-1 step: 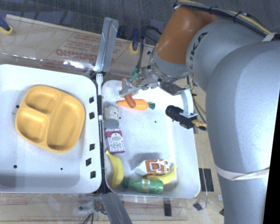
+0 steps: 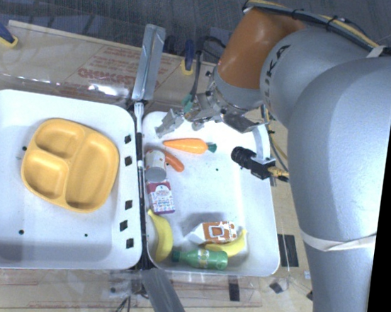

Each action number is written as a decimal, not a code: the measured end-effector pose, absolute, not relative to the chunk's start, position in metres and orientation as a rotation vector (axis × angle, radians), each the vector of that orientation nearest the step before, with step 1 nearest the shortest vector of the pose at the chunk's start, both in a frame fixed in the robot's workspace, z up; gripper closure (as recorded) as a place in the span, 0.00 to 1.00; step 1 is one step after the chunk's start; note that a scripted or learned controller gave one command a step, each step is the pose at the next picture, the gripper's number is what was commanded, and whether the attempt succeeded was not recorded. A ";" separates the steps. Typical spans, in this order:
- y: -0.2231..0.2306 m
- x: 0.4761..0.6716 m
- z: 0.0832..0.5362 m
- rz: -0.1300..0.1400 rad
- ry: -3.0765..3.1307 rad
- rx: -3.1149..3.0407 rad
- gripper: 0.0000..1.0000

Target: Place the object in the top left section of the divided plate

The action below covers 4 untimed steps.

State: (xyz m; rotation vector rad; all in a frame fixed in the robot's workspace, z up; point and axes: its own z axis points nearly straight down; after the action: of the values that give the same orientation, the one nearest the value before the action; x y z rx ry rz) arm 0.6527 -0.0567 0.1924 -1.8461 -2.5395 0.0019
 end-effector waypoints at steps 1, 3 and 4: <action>0.005 0.597 0.242 0.002 -2.588 -1.778 0.00; 0.138 0.475 0.163 0.006 -2.642 -1.693 0.00; 0.187 0.620 0.181 0.005 -2.345 -2.088 0.00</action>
State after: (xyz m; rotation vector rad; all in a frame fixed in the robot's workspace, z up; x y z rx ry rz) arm 0.6195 0.1868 0.1806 -2.0882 -2.3450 0.0047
